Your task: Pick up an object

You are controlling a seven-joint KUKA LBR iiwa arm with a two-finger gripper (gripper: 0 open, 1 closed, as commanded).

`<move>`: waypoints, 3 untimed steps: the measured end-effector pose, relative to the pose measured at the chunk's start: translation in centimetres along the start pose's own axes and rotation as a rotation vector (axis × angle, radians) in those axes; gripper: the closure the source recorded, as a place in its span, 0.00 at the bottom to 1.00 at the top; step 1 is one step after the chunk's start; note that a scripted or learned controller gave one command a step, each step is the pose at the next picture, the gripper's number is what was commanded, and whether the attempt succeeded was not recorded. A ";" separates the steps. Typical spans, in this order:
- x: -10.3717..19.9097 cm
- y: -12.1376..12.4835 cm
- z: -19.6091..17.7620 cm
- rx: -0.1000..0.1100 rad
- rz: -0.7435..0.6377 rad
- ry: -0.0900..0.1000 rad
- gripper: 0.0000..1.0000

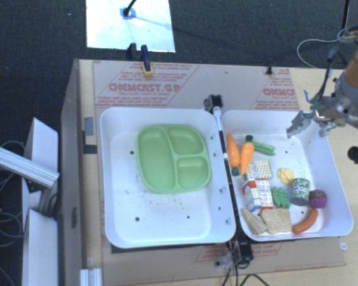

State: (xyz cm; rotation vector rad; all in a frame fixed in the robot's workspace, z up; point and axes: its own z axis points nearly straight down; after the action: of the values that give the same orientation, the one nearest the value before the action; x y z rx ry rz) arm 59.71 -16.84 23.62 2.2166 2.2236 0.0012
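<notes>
The right bin [334,177] holds several toy foods. Two orange carrots [246,155] lie by the divider, with a green pod [264,148] next to them. Further forward are a patterned box [259,170], a yellow lemon [285,174], a red and white carton [259,194], a small can [299,189], a purple plum [317,199], a sausage [304,221] and a slice of toast [277,220]. My gripper [310,126] hangs above the bin's far right corner, open, with nothing between its fingers and well apart from the foods.
The left bin [119,219] holds a green divided plate [173,158]. A black clamp [213,105] sits at the top of the divider between the bins. Cables loop behind the arm [353,76] at the right.
</notes>
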 end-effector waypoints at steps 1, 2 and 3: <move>3.2 0.9 15.1 0.000 0.000 0.000 0.00; 0.8 -11.1 15.2 0.002 0.004 0.000 0.00; 1.0 -10.9 14.1 -0.003 0.001 0.001 1.00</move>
State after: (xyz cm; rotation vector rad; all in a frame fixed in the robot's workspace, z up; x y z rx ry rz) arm 48.81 -15.91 9.51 2.2172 2.2216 0.0059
